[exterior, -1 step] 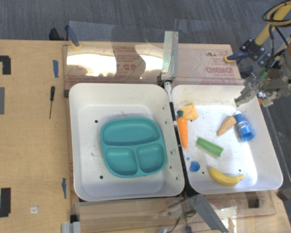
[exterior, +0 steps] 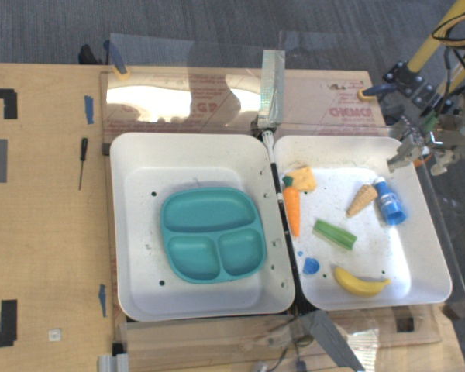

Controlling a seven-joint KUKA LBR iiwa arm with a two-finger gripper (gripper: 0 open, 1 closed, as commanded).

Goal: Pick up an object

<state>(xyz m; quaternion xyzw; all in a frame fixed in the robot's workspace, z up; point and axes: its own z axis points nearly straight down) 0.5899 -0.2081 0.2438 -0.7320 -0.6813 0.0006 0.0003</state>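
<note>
The right bin [exterior: 418, 285] holds several toy items. An orange carrot [exterior: 292, 208] lies along its left wall, with a yellow-orange piece [exterior: 302, 180] at the carrot's top. A tan cone [exterior: 362, 200] and a blue bottle [exterior: 388, 203] lie side by side near the far right. A green block [exterior: 334, 234] sits mid-bin, a small blue piece [exterior: 311, 266] lies near the front left, and a yellow banana [exterior: 359, 282] lies at the front. My gripper [exterior: 411, 152] hangs over the bin's far right corner, above and beyond the blue bottle, with nothing seen in it.
The left bin [exterior: 132, 231] holds a teal divided plate [exterior: 213, 234]. A metal divider post [exterior: 270, 91] rises behind the seam between the bins. Cables and the arm's wrist [exterior: 426, 91] crowd the upper right. A cardboard sheet [exterior: 217, 99] lies behind the bins.
</note>
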